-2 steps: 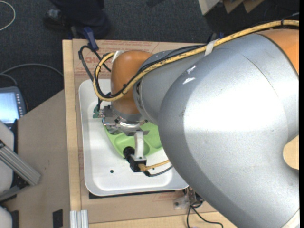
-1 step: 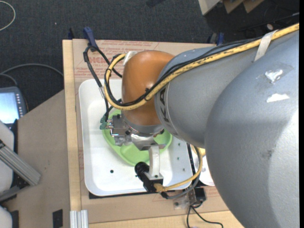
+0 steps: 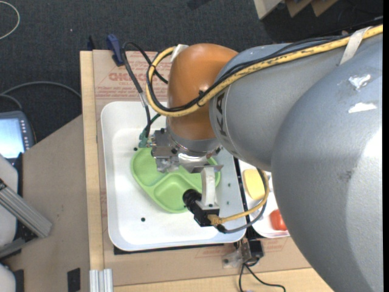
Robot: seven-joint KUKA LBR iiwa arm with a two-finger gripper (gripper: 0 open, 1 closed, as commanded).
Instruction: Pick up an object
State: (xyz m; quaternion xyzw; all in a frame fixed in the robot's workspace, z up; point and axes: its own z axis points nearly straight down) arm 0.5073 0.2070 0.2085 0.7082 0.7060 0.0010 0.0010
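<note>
One arm [image 3: 292,120], grey, huge in the frame, coming in from the right; its orange band [image 3: 194,90] sits over the far middle of the left bin [image 3: 118,181]; yellow and black cables loop round the band and run back along the grey body.

Two white bins counted; the left one is mostly in sight, its near-left floor bare apart from two or three small dark specks; the right bin [image 3: 267,230] is largely covered by the arm, a sliver of its near-left corner visible.

Objects counted, three; one green divided tray [image 3: 167,193] in the left bin, lying flat about the middle, slightly right of centre, its far part tucked under the wrist; one yellow object [image 3: 254,184] in the right bin close to the dividing wall; one red-orange object [image 3: 278,221] just nearer than the yellow one, partly cut off by the arm; what the last two are, cannot tell.

Gripper [image 3: 176,163] pointing down over the far end of the green tray, metal hardware and a small green fitting at its left side; the claw itself is hidden beneath the wrist, so whether it is wide, narrow or clamped on anything, cannot tell; contact with the tray likewise cannot be judged.

A white bracket with a black fitting [image 3: 196,207] hangs off the wrist on the near side, over the tray's near-right edge.

Bench top [image 3: 91,163] brownish with red lettering at its far edge; dark floor beyond.
</note>
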